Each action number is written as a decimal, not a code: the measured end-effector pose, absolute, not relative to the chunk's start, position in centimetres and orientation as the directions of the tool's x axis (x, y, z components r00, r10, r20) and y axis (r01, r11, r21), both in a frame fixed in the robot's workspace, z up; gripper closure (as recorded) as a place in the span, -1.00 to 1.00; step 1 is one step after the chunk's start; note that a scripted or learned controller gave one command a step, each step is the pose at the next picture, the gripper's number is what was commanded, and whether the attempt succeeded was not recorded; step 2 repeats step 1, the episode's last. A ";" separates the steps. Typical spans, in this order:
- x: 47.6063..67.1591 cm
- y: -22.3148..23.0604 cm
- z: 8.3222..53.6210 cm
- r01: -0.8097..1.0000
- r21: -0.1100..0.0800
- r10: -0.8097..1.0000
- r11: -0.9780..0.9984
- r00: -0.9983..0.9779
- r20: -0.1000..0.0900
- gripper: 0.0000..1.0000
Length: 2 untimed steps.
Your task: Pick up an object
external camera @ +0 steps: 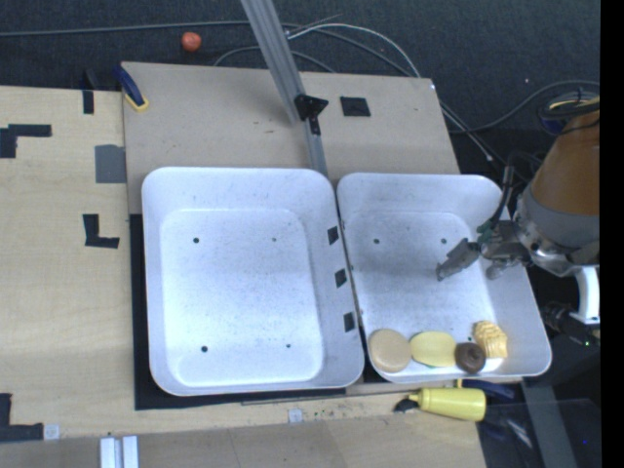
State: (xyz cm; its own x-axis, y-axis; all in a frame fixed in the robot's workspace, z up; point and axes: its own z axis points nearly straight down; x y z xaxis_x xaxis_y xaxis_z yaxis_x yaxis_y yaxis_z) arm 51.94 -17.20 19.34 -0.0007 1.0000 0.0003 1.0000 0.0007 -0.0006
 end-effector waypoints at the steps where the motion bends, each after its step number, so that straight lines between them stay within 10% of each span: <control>1: 49.2 -11.9 22.5 1.000 0.002 1.000 0.004 -0.004 0.001 -1.00; 2: 49.2 -11.9 22.5 1.000 0.002 1.000 0.004 -0.004 0.001 -1.00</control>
